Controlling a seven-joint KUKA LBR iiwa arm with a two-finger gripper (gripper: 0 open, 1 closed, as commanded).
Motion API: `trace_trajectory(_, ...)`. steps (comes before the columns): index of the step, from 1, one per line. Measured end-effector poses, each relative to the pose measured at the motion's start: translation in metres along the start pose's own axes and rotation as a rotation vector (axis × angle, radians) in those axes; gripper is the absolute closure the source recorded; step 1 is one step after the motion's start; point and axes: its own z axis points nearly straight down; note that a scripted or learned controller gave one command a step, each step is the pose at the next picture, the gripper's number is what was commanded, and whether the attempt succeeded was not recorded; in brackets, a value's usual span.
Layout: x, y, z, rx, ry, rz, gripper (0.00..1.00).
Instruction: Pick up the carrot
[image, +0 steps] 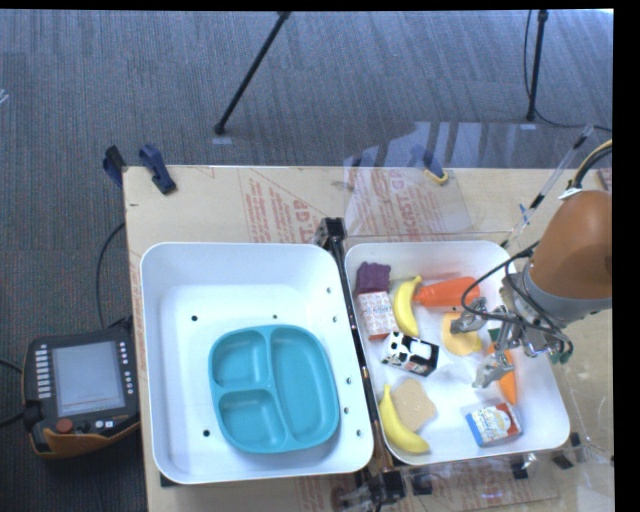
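two shallow white bins side by side on a plywood bench (240, 200). in the left bin (165, 300), a teal divided plate (272, 387) with three compartments, lying flat near the middle. in the right bin (545, 420), a scatter of toy food: a purple block (373, 276) at the upper left corner, a red-and-white carton (375, 313) just below it, a yellow banana (405, 305) upright beside the carton, a long orange carrot (447, 291) lying crosswise just right of that banana, near the bin's far wall. lower down, a black-and-white cow-print box (412, 352), a slice of bread (412, 404) resting against a second banana (398, 424) at the bin's near edge, a small blue-and-orange packet (494, 423) at the lower right. a yellow rounded piece (461, 337) between the carrot and the gripper, partly covered. a smaller orange piece (508, 384) under the fingers, too hidden to name.

reaching in from the right, the grey arm with its orange band (575, 240), wrist low over the right bin's right half. gripper (492, 352) pointing down and left, fingers spread apart, one tip near the yellow piece, the other lower near the small orange piece; nothing seen pinched between them. long carrot apart from the fingertips, up and to the left of them, flat on the bin floor.

off the bench at the left, a teach pendant (82, 385) on the grey carpet, with its cable. blue clamps (155, 168) at the bench's far left corner. tripod legs (250, 70) on the floor beyond.
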Motion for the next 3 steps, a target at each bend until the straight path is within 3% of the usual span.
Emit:
trace_trajectory(1,0.078,0.006,-0.001,0.002,-0.003,0.168,0.0)
trace_trajectory(2,0.077,0.008,-0.01,0.001,-0.004,0.162,1.0)
trace_trajectory(3,0.021,-0.001,-0.009,0.001,0.002,-0.062,1.0)
